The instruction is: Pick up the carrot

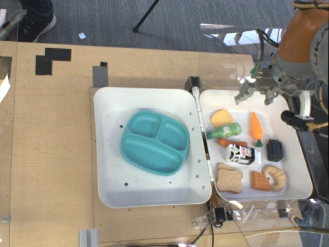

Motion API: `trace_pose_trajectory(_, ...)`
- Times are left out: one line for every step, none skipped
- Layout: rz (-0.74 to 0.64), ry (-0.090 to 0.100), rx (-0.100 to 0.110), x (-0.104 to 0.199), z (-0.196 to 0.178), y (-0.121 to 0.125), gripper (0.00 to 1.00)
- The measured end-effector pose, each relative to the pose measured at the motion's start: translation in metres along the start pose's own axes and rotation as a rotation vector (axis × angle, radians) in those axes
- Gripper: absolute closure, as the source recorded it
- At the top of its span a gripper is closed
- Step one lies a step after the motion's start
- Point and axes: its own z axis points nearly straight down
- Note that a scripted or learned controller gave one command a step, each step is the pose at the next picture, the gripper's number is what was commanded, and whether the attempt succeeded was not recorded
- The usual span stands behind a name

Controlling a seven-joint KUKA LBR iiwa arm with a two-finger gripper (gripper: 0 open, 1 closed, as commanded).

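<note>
- The gripper (256,92) hangs at the upper right of the frame, over the top rim of the right bin (303,189), its two fingers spread wide with nothing between them.
- The carrot (256,126) lies just below it, upright in the frame, apart from the fingers.
- Left of the carrot: a yellow lemon (221,118) and a green bottle (224,131).
- Below: a black-and-white carton (241,154), whose writing is too small to read, and a black block (274,150).
- At the left, a teal divided plate (154,142) sits in the left bin (110,189).

Divided plate (154,142) in left bin (110,189), carrot (256,125) in right bin (303,184), right of bottle (225,131)
</note>
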Motion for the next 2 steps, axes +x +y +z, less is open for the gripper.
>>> trace_pose_trajectory(0.007, -0.001, -0.003, -0.044, 0.119, -0.011, 0.00)
trace_pose_trajectory(-0.002, -0.003, -0.009, -0.041, 0.107, -0.008, 1.00)
